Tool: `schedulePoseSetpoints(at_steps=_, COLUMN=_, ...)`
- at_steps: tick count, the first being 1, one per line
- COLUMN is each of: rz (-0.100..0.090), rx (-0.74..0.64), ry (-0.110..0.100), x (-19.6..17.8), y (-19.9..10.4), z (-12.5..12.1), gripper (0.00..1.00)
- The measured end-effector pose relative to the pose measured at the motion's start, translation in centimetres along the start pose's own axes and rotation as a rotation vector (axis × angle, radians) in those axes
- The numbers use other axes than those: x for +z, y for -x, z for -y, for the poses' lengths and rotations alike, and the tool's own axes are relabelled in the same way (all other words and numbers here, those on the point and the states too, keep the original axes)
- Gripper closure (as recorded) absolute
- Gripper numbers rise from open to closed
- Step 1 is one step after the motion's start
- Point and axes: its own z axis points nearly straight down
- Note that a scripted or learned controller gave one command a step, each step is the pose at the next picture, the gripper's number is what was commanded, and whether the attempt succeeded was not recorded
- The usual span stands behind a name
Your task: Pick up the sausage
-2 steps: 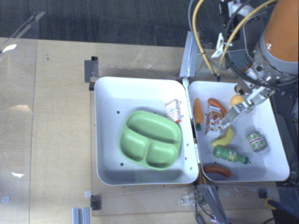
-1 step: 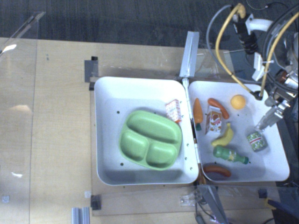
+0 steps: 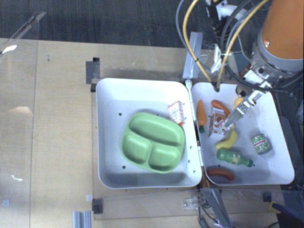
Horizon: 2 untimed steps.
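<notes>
A green divided tray (image 3: 153, 142) sits in the left bin (image 3: 109, 127); in the right bin (image 3: 280, 170), the sausage (image 3: 220, 174) lies at the near edge, likely light, smooth and roll-prone, best pinched mid-length. The gripper (image 3: 231, 121) hangs above the banana (image 3: 229, 139); its state cannot be told.

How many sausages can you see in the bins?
2. One sausage lies at the near edge of the right bin, below the green bottle. The other is near the far wall, beside the carrot. More could hide under the arm.

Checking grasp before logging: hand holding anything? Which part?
Cannot be told. The hand is low over the snack packet and banana; nothing visibly held.
</notes>
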Motion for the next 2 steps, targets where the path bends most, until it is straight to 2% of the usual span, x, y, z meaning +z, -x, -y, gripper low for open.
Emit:
schedulePoseSetpoints(at_steps=1, rz=-0.002, rx=-0.281, ry=-0.001, x=-0.1, y=-2.6, z=-2.2, gripper=0.0)
schedulePoseSetpoints(at_steps=2, rz=-0.002, rx=-0.679, ry=0.001, x=-0.1, y=-11.4, z=-2.5, gripper=0.0)
